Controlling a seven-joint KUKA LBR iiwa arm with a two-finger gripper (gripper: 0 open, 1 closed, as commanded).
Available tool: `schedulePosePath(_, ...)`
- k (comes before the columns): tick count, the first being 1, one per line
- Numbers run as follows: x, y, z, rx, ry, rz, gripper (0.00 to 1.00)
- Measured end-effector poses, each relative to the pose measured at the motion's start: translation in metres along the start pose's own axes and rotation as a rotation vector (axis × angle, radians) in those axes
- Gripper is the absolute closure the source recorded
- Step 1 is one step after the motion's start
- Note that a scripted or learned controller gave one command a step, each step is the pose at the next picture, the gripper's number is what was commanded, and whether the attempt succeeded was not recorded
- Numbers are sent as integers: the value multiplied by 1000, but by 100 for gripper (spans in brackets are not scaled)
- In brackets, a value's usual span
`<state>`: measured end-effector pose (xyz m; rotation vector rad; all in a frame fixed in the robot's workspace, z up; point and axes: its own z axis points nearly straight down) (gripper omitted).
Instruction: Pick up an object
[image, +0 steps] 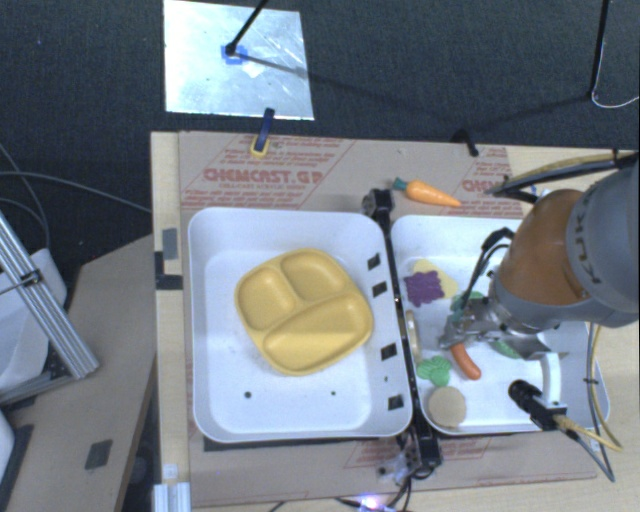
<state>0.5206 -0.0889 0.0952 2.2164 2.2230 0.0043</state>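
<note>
The gripper is down inside the right bin, its dark metal tip low over the bin floor near the middle; whether it is open or closed cannot be told from this angle. It sits right at the upper end of a small orange carrot-like piece, and it is unclear whether the two actually touch. Nothing can be seen gripped. Behind the gripper the grey arm with its orange band covers much of the bin's right half.

In the right bin there are, counted: one purple bunch of grapes toward the upper left, with a pale yellow item partly tucked behind it; one green leafy piece near the left wall; one round tan disc at the lower left corner; and the one small orange piece beside the gripper. A green scrap peeks out under the arm, too hidden to name.

The left bin holds a single yellow divided plate with three compartments, lying roughly centred.

Outside the bins, one larger orange carrot with a green top lies on the cardboard-covered surface just above the right bin's upper left corner. A blue and yellow clip stands at the far edge of that surface.
</note>
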Motion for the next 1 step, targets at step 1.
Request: schedulePosePath(1,78,-33,-94,-2,3,-8,100)
